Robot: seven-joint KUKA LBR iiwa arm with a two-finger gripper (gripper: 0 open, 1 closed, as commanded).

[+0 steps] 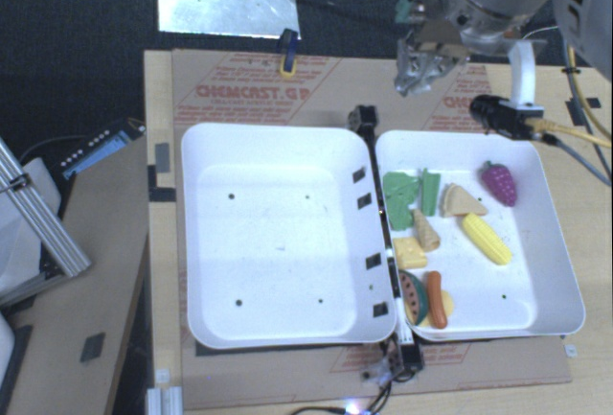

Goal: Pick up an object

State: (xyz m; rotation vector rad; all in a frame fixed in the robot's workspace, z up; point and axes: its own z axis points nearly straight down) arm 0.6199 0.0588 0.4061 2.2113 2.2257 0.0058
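Steel-grey and hanging under the orange-banded wrist, the claw (420,78) sits above the brown cardboard sheet (249,87), just beyond the far rim of the right-hand shallow white bin (556,250). On my feed I cannot tell whether it is released or clenched. Everything I could go for lies in that right-hand bin, below the claw and apart from it. Nearest the far wall is a purple plastic grape cluster (498,183) on the right side. Toward the divider lie a flat green leafy piece (400,195) and a narrow green strip (431,191), side by side. A tan wedge (464,202) sits between the strip and the grapes, with a yellow toy corn cob (487,240) lying at a slant just in front of it. Closer to me, along the divider, I see a tan cone (426,231) touching a yellow block (410,254). In the near corner is an orange-red sausage-shaped piece (436,298) beside a dark striped slice (413,298). The left-hand shallow white bin (196,212) adjoins the first one along black clips.
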